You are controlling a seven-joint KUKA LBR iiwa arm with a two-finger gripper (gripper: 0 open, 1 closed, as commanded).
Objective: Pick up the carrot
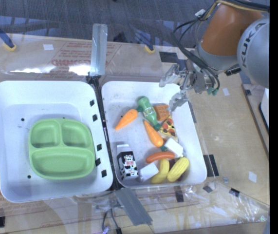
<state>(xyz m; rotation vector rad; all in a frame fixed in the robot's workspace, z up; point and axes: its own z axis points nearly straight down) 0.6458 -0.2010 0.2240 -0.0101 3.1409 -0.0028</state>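
While you watched: nothing was lifted yet.
Carrot (125, 120): lay in the right bin (110, 130), left of the green bottle (147, 109).
Claw (179, 97): hovered above the bin's far right corner; grip unclear.

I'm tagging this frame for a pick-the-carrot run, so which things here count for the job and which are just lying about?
For the job:
carrot
second carrot
gripper
right bin

Lying about:
green bottle
pizza slice
hot dog
banana
corn cob
milk carton
green divided plate
left bin
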